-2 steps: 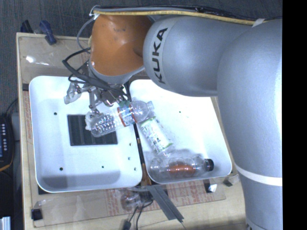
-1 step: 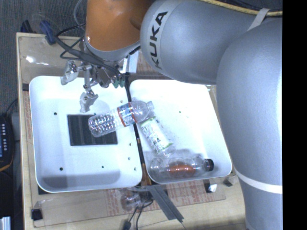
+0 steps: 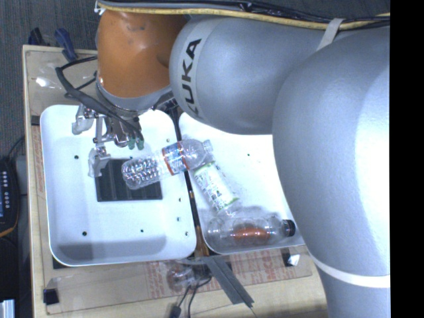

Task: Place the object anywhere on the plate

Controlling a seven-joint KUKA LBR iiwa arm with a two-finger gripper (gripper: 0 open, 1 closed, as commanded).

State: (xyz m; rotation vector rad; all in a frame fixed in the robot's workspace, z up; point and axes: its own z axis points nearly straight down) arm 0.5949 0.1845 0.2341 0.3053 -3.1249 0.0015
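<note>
Here, gripper (image 3: 106, 138) hovers at the dark plate's (image 3: 112, 189) upper edge; grip state cannot be told. Clear bottle (image 3: 165, 163) lies half on the plate, overhanging right: may roll off.

We look down from a single fixed camera above the tabletop (image 3: 33, 78), tilted at a slant over the two white bins (image 3: 59, 197). The arm (image 3: 298, 111) enters from the right, close beneath the lens, hiding much of the right bin.
</note>
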